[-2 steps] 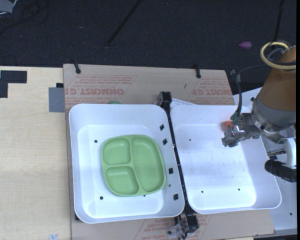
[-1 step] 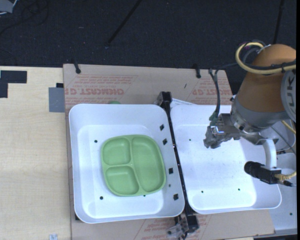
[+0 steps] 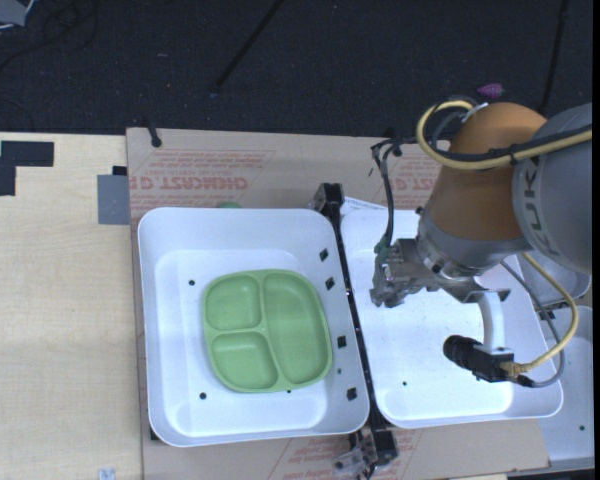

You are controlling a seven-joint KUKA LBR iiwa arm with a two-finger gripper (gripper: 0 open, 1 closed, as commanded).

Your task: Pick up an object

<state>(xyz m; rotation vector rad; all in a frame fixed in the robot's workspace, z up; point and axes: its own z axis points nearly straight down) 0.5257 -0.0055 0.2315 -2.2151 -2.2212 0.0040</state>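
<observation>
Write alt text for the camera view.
A grey and orange robot arm reaches from the right over the right white bin, its gripper low near the bin's left wall. The left bin holds a green divided plate.

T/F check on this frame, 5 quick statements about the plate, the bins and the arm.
1. The green divided plate lies in the left bin. True.
2. The plate has three compartments. True.
3. The arm hangs over the left bin. False: it is over the right bin, reaching in from the right.
4. The claw is above the plate. False: it sits just across the divider, at the right bin's left side, apart from the plate.
5. The plate is flipped upside down. False: its compartments face up.
</observation>
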